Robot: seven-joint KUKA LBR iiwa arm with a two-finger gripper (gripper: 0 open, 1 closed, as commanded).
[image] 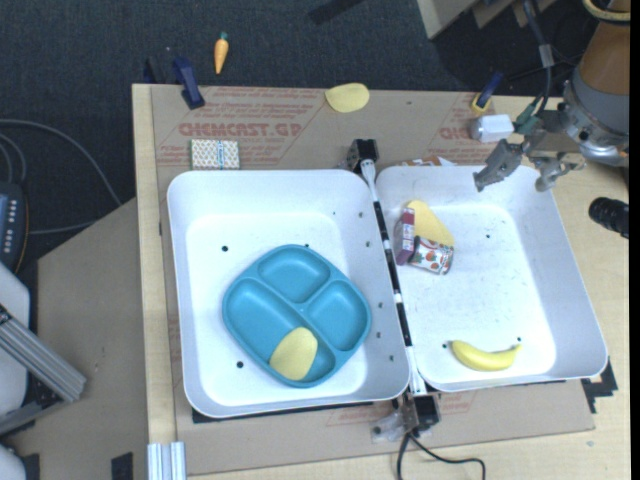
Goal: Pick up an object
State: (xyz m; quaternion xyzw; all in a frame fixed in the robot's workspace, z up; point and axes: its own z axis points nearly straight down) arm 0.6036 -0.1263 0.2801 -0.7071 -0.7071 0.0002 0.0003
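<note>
Bright, even overhead light, soft shadows, mild glare on the white bins (200, 208), slightly soft focus.

One fixed camera looks down at a slant on both white bins (190, 268), the arm (600, 78) entering from the right.

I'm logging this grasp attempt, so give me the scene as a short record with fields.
gripper: open, above the right bin's far edge, holding nothing
right bin: holds a banana and a small carton with a yellow piece on top
banana: near front edge, lying flat
carton: near the left wall, far part
yellow piece: resting on the carton
left bin: holds a blue tray
blue tray: divided into compartments, a yellow object in its front one
task state: nothing picked up yet
</note>
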